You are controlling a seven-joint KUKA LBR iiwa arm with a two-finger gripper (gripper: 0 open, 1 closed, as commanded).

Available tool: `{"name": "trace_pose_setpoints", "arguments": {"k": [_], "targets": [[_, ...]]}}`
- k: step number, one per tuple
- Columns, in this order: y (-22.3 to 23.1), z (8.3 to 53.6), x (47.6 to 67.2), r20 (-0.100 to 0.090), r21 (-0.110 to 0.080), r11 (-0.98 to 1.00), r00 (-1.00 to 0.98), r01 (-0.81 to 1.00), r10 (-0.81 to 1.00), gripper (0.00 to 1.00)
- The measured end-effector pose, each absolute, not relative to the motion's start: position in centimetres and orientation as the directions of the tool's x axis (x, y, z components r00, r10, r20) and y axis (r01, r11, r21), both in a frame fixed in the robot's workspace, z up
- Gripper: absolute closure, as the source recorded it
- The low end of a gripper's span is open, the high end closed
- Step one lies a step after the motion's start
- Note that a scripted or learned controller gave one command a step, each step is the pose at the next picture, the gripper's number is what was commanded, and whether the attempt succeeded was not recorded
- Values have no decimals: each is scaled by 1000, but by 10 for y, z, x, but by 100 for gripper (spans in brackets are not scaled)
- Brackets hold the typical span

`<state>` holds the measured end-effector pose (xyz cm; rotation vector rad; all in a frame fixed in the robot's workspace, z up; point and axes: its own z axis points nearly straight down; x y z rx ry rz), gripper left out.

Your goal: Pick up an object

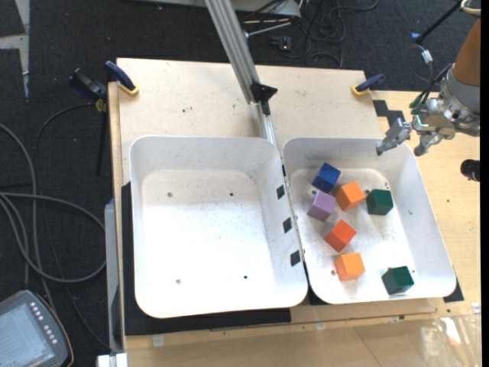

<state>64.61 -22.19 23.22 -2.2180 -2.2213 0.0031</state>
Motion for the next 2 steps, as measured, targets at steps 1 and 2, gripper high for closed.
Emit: {"name": "trace_pose_setpoints", "arguments": {"k": [1, 2], "targets": [[-221, 235, 647, -1, 0, 4, -4, 1000, 1000, 0], [-220, 179, 657, 0, -3, 4, -4, 1000, 1000, 0]]}}
